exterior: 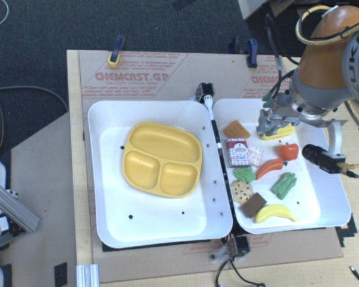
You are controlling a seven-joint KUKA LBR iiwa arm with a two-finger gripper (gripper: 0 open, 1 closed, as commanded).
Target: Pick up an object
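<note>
My gripper (pixel 271 124) hangs low over the back of the right bin (pixel 332 205). Right beneath it lies a yellow toy piece (pixel 281 134), partly hidden by the gripper. Close by are a red tomato (pixel 289 152), an orange cracker (pixel 235 129) and a red-and-white packet (pixel 238 152). Further forward lie an orange-red pepper (pixel 269 168), a green leaf (pixel 244 174), a green vegetable (pixel 283 185), a cookie (pixel 241 191), a brown block (pixel 253 204) and a banana (pixel 274 213).
The left bin (pixel 107 208) holds a yellow divided plate (pixel 161 159). A black clip strip (pixel 218 154) joins the two bins. A black fitting with a cable (pixel 323 158) juts from the arm over the right bin's right side.
</note>
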